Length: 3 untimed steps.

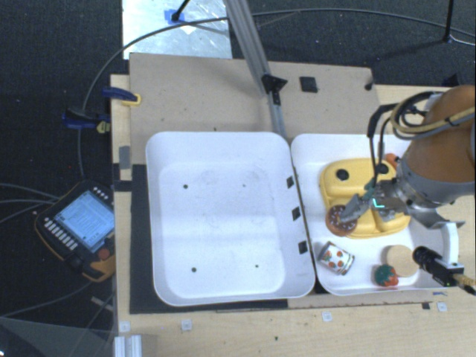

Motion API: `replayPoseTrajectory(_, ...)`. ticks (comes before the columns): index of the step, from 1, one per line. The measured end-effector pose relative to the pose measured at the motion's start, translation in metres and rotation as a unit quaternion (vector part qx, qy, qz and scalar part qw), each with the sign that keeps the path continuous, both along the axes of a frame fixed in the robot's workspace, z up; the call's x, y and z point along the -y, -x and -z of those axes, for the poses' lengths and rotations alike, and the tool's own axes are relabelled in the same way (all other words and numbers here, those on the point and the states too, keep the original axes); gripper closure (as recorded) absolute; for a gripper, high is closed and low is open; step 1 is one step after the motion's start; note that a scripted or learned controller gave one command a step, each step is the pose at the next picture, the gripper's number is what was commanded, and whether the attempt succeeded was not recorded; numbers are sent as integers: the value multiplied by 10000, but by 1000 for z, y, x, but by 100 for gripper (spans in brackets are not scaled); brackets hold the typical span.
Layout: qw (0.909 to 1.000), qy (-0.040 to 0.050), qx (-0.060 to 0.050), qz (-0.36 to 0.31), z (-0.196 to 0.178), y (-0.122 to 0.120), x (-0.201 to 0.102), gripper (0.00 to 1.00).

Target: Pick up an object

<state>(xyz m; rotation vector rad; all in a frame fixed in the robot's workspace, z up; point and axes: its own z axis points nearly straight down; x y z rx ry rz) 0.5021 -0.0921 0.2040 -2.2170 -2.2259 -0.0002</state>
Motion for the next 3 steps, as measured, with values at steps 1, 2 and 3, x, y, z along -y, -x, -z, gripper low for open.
replayPoseTrajectory(1, 10000, 1, 5, 0, 0, 0, 0, 0)
replayPoseTrajectory(2, 10000, -8, -23, 9, 57, 6, -8, 0)
replayPoseTrajectory(3, 9999, 96, 83, 81, 110, 11, 2, 0)
